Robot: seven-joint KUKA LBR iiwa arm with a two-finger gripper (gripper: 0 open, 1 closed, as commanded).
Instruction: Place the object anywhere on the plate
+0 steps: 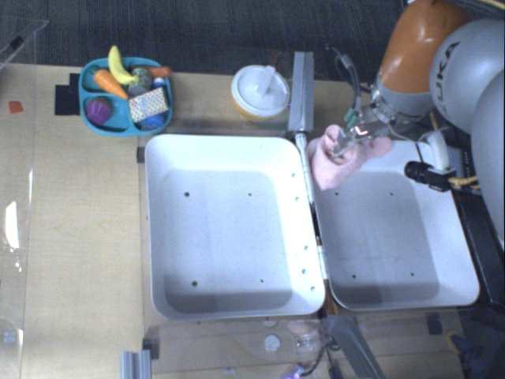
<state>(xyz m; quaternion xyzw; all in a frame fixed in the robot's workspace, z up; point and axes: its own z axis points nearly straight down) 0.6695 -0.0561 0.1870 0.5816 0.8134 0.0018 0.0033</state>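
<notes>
the gripper point(345, 140) is clamped on a pink cloth point(335, 164), which hangs bunched just below it over the right bin point(394, 235). beyond the fingers, up and left, a white plate point(259, 91) sits on the bench.

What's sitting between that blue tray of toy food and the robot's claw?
In the camera view, a yellow bowl with a white lid and an upright metal post lie between the blue tray and the gripper.
</notes>
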